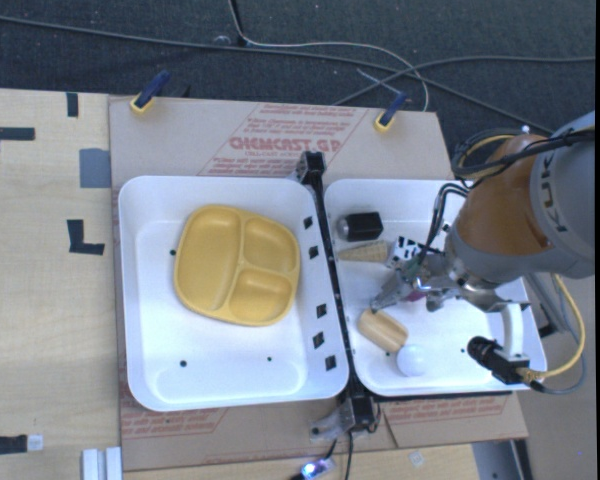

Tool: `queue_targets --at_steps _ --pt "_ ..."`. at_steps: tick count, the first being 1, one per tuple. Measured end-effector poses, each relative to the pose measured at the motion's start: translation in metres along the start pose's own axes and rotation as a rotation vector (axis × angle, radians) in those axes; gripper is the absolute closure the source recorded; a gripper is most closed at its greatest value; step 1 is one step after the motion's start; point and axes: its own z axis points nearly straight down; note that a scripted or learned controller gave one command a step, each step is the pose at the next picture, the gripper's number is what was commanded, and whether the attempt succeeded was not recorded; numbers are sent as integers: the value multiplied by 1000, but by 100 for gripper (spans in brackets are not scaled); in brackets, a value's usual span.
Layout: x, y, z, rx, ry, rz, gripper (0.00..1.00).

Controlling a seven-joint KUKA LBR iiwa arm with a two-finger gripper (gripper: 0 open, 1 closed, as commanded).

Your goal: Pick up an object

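Gripper [398, 290] over right bin [435, 380] — grasp unclear, yellow tray [237, 264] left.

Dark grey carpet-like floor [100, 28] beyond bench's far edge, crossed by thin cables [310, 53]. Pale wooden benchtop [40, 298] carries brown printed cardboard sheet [280, 138], possibly clamped at far corners.

cardboard sheet [280, 138] | red print | reads "chemcast gp"

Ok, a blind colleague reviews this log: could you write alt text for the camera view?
A grey and orange robot arm reaches into the right white bin, its pincer low among a black cylinder, a die, a tan block and a white ball. The left white bin holds a yellow divided plate.
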Motion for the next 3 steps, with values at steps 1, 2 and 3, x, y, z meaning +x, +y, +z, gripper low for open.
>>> queue_targets --at_steps 1,2,3 --pt "1 -1 54 0 0 0 0" --pt "2 -1 42 -2 1 -2 100" --pt "1 -5 -19 -9 -1 -1 100"
